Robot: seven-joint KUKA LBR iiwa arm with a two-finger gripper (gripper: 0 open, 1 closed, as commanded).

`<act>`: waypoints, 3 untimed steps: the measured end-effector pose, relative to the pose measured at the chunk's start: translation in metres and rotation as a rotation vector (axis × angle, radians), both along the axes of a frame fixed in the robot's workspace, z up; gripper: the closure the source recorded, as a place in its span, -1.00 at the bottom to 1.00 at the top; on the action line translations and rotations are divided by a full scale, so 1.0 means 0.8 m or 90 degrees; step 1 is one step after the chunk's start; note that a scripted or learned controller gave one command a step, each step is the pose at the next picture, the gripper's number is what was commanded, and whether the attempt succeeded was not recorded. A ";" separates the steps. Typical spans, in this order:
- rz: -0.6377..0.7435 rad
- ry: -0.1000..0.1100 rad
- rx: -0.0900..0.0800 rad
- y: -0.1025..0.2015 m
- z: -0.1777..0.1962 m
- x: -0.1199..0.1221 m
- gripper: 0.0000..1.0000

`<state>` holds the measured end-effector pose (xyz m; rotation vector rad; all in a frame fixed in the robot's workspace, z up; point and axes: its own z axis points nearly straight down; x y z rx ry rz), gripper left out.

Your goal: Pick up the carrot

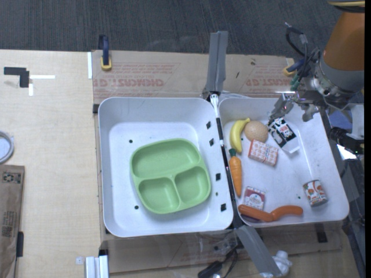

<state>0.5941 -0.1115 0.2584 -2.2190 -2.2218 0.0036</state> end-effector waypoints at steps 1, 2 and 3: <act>-0.008 0.001 0.000 0.080 -0.073 -0.106 -1.00; -0.146 0.001 0.000 0.157 -0.085 -0.146 -1.00; -0.248 0.000 0.000 0.110 -0.084 -0.146 -1.00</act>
